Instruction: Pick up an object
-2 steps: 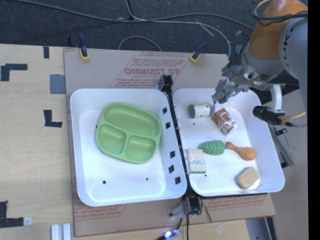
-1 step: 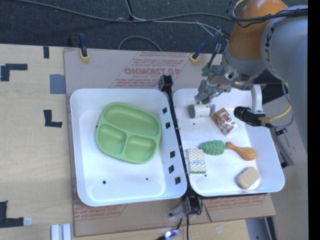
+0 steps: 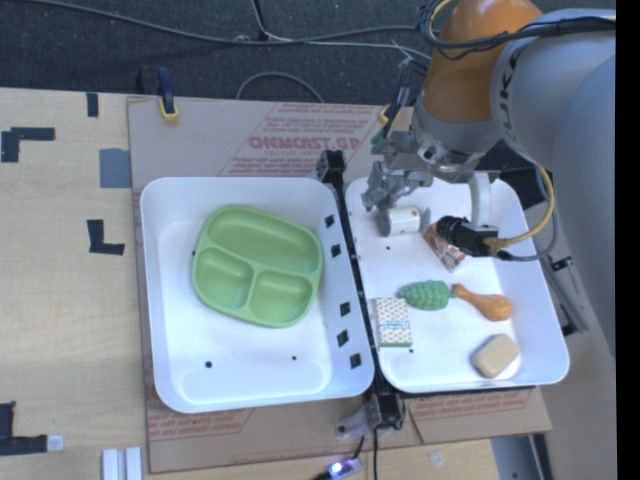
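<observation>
Cylinder (image 3: pixel 404 219) lies touching the tool (image 3: pixel 383 208), arm angled downward; finger state unclear.

The arm (image 3: pixel 560 78) is a thick, smooth grey tube capped by a glossy orange dome just above the wrist, below which a grey metal gripper (image 3: pixel 383 203) with dull angular fingers hangs, while black and yellow cables loop around the wrist and trail off beside it
</observation>
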You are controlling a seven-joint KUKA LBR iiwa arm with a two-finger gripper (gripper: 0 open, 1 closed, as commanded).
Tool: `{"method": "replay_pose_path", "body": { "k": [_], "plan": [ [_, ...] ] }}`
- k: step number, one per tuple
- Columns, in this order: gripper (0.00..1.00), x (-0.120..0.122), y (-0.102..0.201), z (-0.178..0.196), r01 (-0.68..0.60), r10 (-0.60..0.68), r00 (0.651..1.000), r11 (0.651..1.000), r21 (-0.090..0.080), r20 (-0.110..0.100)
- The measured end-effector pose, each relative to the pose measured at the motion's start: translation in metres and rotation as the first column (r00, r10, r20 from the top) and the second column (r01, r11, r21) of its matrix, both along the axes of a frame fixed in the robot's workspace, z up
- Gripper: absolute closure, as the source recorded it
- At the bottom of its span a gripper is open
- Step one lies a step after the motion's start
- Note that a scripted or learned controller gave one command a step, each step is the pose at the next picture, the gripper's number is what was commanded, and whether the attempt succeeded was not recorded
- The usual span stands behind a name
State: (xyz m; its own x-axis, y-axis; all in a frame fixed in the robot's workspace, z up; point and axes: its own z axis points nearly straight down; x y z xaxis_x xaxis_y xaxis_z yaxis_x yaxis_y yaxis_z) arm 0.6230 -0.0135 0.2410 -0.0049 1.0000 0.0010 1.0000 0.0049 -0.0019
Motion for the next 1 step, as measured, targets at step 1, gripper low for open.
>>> {"method": "replay_pose_path", "body": {
  "k": [1],
  "plan": [
    [1.00,-0.0065,0.0616,-0.0070,-0.002,0.002,1.000,1.000,0.000,-0.001]
  ]
}}
